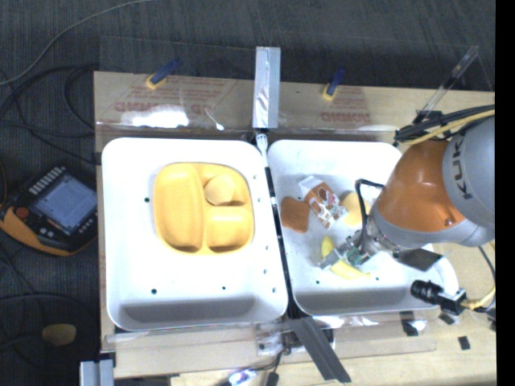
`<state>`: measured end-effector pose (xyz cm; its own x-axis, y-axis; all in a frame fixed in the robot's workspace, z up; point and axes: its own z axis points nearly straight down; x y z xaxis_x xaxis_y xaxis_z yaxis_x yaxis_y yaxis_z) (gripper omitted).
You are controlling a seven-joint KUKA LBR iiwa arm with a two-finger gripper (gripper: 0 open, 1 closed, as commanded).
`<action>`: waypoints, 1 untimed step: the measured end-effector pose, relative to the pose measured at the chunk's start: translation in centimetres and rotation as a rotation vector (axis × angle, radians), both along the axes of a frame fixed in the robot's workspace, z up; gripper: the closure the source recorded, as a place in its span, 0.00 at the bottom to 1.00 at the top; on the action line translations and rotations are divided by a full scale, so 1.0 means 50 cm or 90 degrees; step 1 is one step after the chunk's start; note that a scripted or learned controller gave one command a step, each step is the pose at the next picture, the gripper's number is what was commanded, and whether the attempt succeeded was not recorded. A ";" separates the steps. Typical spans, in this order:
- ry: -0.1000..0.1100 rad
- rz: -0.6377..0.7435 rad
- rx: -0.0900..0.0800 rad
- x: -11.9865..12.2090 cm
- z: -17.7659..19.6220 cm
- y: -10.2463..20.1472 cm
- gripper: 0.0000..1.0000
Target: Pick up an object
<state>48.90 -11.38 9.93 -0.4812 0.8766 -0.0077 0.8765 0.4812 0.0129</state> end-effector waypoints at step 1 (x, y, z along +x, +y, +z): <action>0.012 -0.198 0.001 0.058 0.166 0.199 1.00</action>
